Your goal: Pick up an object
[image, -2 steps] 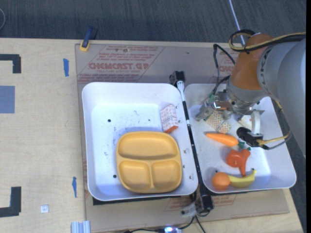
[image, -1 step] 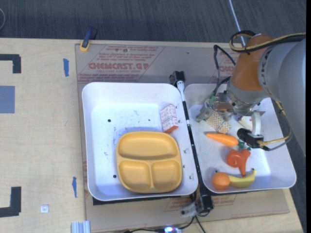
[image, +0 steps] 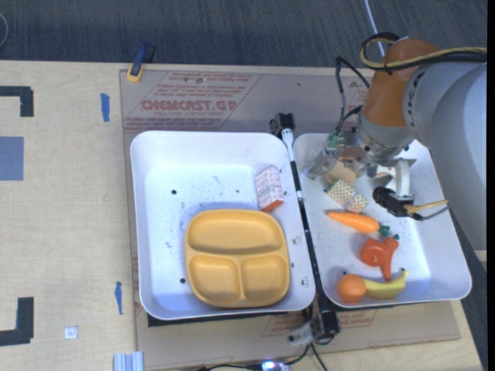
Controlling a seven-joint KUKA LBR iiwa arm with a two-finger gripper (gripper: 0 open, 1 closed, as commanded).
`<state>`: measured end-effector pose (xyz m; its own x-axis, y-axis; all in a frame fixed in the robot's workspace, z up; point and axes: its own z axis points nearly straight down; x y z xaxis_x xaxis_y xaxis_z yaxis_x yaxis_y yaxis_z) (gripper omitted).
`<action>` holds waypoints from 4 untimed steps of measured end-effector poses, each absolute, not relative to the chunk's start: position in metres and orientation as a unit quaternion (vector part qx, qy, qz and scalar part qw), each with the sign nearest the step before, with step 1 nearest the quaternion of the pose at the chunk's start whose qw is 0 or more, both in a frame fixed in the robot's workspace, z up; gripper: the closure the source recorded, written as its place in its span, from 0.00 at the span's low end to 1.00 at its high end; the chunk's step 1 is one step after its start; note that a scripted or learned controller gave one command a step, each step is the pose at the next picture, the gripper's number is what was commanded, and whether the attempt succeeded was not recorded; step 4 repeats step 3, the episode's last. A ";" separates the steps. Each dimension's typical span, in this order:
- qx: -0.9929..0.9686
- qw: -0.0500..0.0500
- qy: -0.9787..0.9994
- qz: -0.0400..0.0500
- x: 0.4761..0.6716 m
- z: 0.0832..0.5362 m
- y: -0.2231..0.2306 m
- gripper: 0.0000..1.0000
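My gripper reaches down into the back left part of the right bin, under the orange band of the arm. Directly beneath it lies a tan block, touching or nearly touching the gripper. A checkered beige piece lies just in front of that. Further forward lie an orange carrot, a red pepper, a small orange and a yellow banana. I see nothing lifted off the bin floor.
The left bin holds a yellow divided plate at its front and a small red and white packet by its right wall. The wall between the bins runs just left of the gripper.
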<state>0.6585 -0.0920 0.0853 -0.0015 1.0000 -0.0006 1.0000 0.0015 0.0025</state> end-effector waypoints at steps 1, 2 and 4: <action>0.706 0.003 0.708 0.001 0.659 0.096 -0.092 1.00; 0.706 0.001 0.708 0.002 0.659 0.186 0.004 1.00; 0.706 -0.002 0.708 0.000 0.584 0.185 0.079 1.00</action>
